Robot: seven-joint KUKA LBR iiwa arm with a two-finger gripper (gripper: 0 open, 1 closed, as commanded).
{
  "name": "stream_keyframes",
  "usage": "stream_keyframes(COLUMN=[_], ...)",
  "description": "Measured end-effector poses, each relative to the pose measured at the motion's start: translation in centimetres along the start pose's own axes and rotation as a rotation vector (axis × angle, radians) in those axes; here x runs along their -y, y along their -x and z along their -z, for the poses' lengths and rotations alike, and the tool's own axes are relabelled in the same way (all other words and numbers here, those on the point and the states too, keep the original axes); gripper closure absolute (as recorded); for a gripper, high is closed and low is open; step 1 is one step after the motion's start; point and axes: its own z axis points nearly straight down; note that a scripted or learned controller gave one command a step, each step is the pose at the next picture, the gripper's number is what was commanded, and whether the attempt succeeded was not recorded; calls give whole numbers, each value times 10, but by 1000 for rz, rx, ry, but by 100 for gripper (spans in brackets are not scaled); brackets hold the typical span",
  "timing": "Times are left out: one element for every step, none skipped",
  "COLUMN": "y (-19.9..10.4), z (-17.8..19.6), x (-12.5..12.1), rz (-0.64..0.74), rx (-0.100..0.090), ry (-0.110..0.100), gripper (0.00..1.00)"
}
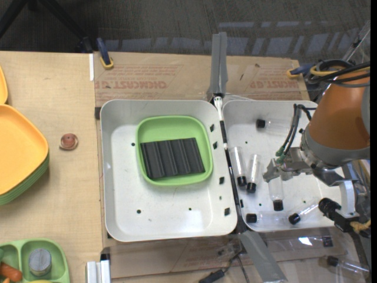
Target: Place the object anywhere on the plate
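Observation:
A green square plate lies in the left white bin, with a dark grey ribbed slab resting on it. Several clear tubes with black caps lie in the right white bin, among them one tube near the divider, a second beside it and a third further right. My gripper hangs low over the right bin, just above that third tube, under the arm's orange band. The wrist hides what is directly beneath it.
More small capped tubes lie at the right bin's back and front. Orange plates are stacked on the wooden bench at left, next to a small round red piece. A green tray occupies the front left corner.

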Motion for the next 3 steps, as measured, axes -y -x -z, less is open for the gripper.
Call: stream_keyframes(y=[-26, -86, -86], z=[0, 0, 0], x=[-19, -58, -58], rz=[78, 218, 217], rx=[0, 1, 1], ry=[-1, -1, -1], gripper=[100, 100, 0])
